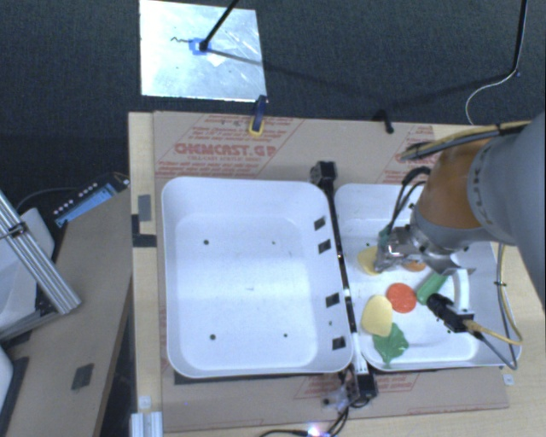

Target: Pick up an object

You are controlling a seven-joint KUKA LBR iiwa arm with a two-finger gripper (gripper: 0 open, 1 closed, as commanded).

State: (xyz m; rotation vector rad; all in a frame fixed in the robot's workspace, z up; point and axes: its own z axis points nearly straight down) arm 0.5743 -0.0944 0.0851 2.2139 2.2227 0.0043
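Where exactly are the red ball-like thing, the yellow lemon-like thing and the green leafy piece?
red round object (402, 297), camera view, its top middle.
yellow object (377, 316), camera view, middle of its body.
green leafy object (391, 345), camera view, its centre.

A brown cardboard sheet (230, 145) with red printed lettering lies under the middle of the frame. A yellow-and-blue clamp (257, 124) sits on its upper edge. Above that, at top centre, a shiny silver plate (183, 55) rests on dark carpet (68, 85), with a thin black rod (223, 20) crossing it. At the left edge stand a slanted aluminium rail (30, 256) and a small blue-edged device (85, 199).
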